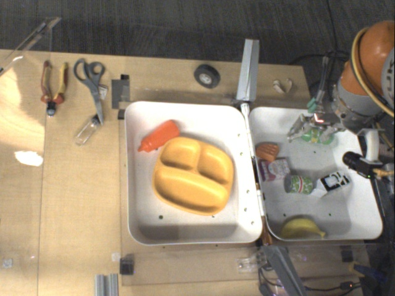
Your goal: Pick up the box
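Observation:
A small black and white box (335, 180) lies in the right bin (364, 230), toward its right side. My gripper (315, 127) hangs low over the bin's far end, up and to the left of the box and well apart from it. A green object (319, 135) sits right under the gripper. Whether the gripper touches it is unclear.
The right bin also holds a green can (300, 184), a purple and white packet (273, 168), a brown item (267, 150) and a banana (302, 227). In the left bin (139, 227) lie a yellow divided tray (193, 174) and an orange bottle (158, 135). Scissors (92, 85) and pliers (53, 85) rest on the bench.

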Controlling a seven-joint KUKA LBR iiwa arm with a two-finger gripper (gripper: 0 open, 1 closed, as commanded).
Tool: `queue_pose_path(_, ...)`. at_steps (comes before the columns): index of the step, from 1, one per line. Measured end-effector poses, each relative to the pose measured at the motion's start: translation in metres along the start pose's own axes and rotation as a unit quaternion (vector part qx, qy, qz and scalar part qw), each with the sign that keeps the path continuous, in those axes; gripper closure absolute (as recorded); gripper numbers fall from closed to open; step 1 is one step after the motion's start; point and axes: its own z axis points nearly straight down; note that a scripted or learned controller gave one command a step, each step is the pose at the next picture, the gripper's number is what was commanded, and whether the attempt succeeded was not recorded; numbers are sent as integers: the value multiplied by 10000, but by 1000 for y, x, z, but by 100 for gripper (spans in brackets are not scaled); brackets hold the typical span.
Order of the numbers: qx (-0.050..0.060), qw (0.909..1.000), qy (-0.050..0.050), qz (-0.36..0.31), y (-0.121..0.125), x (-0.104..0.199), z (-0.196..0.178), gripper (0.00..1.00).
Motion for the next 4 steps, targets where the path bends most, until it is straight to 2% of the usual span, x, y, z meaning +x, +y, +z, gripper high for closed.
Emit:
queue_pose_path(1,-18,9995,2,314,-21,44,101,0)
queue_pose_path(2,-60,9999,-9,-79,-99,38,106,0)
queue_pose_path(3,-108,9999,-27,-89,-96,37,94,100)
queue_pose_path(4,-20,9998,-1,-176,-112,92,-34,100)
